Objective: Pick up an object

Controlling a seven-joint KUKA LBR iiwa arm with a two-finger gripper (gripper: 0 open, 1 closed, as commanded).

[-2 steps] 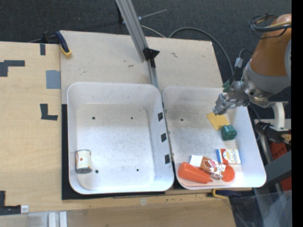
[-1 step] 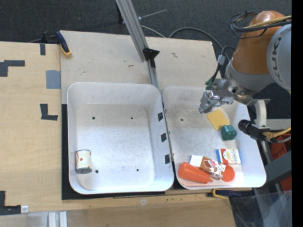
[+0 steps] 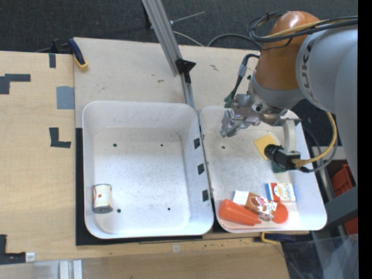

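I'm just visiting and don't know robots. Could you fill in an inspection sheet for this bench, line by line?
Surface: wooden bench with two white bins, left bin and right bin.
Job's things: small can in the left bin's near corner; orange carrot, snack packets and yellow block in the right bin.
Clutter: dark tape marks on the bench.
Grippers: gripper above the right bin's far end, holding nothing visible.
Cables: black cables looping over the arm.
Surroundings: metal pole, dark floor.
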